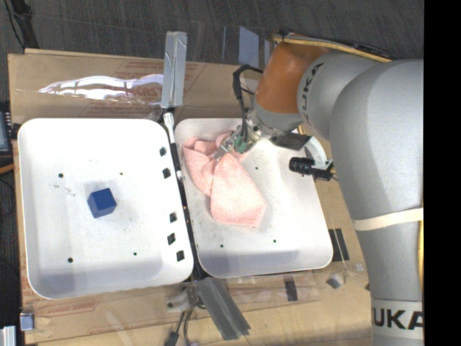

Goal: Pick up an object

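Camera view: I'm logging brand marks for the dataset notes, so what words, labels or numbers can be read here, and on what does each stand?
"UKA": on the grey arm's base at lower right, letters cut off by the edge of the picture.
"KU": black letters on the arm's wrist beside the orange band, seen at a slant and only partly legible.
Red print on the cardboard sheet behind the bins: too blurred to read.

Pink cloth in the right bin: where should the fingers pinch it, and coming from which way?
Judging by its pose, pinch the pink cloth at its bunched, raised folds near the bin's far-left corner, straight from above. The gripper sits there already; the lower part lies flat, offering little to grip.
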`<state>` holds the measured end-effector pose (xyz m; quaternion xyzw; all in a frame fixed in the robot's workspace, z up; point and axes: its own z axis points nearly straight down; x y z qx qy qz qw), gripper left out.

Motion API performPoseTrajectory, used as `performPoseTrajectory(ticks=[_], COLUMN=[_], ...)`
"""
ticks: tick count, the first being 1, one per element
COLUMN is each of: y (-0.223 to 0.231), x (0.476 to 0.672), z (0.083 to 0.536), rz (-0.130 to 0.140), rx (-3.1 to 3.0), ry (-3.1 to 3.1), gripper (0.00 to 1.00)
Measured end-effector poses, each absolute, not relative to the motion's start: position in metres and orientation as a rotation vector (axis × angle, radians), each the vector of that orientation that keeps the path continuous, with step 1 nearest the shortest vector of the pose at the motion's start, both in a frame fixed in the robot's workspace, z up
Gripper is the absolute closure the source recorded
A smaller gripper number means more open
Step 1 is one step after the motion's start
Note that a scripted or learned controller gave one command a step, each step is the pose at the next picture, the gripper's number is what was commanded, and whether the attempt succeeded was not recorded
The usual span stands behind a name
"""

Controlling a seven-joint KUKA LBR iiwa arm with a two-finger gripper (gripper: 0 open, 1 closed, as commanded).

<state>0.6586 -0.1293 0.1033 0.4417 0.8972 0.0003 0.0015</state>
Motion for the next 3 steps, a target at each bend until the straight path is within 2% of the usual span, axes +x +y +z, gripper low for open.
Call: performPoseTrajectory(ticks=[1,2,3], y=[-0.073,-0.097,-0.096], x=[0.651,0.653,0.654], z=[0.277,0.162,0.172], rz=[-0.001,-0.005,-0.006], rx=[1.591,1.62,1.613], ry=[2.708,2.696,2.7], gripper=[1.0,1.0,1.0])
